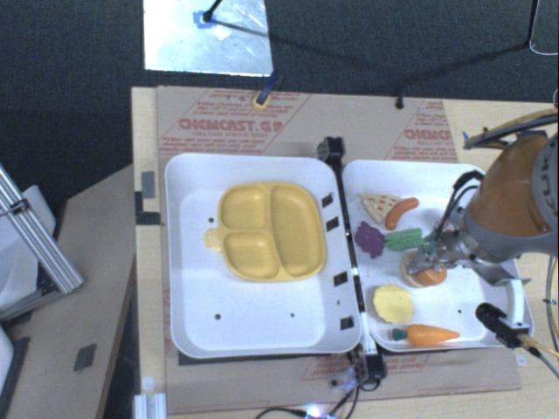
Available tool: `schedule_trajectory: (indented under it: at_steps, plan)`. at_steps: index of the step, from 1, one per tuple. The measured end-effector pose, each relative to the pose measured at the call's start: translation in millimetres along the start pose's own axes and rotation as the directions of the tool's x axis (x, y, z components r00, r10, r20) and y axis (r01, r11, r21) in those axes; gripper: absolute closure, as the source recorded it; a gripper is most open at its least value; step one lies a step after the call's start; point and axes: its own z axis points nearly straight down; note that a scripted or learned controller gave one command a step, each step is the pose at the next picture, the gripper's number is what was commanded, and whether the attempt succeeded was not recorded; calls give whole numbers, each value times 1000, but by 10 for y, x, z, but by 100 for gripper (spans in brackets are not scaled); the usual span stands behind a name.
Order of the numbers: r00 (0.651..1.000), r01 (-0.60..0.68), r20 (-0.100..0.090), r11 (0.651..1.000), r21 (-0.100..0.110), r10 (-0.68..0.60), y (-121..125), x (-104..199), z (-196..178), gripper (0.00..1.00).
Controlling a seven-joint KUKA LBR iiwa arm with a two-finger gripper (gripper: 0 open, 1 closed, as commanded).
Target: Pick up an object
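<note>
A: We look down on 2 white bins side by side. The left bin [188, 321] holds 1 thing, a yellow plate [266, 231] with 3 sections, lying flat near its middle.

B: And the right bin [463, 166] holds the toy food. We count a pizza slice [378, 206] near the far left corner, with an orange sausage [402, 212] just beside it, touching or nearly so. Below those sits a purple bunch of grapes [369, 239], close to the bin's left wall.

A: A green piece [403, 240] lies just right of the grapes. We cannot tell what food it is. Nearer to us, a yellow round piece [393, 303] rests on the floor, and an orange carrot [431, 334] with a green tip lies along the near wall.

B: Where is the arm [515, 212]?

A: It reaches in from the right, its orange band over the right bin. The gripper [430, 258] is low in the middle of that bin, right over a small round object [425, 275], orange on a pale base.

B: Is it grasping that object?

A: We cannot tell. The fingers are too small and too crowded to read, so whether they are released or clenched stays unknown. The object seems to sit on the floor, touching or just under the gripper.
</note>
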Motion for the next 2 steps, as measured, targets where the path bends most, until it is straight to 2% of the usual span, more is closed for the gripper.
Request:
schedule_trajectory:
  at_steps: [1,2]
  plan:
    - [1000,2,-2,1000,11,-2,78,21,-448,100]
    - [1000,3,-2,1000,11,-3,176,84,-948,100]
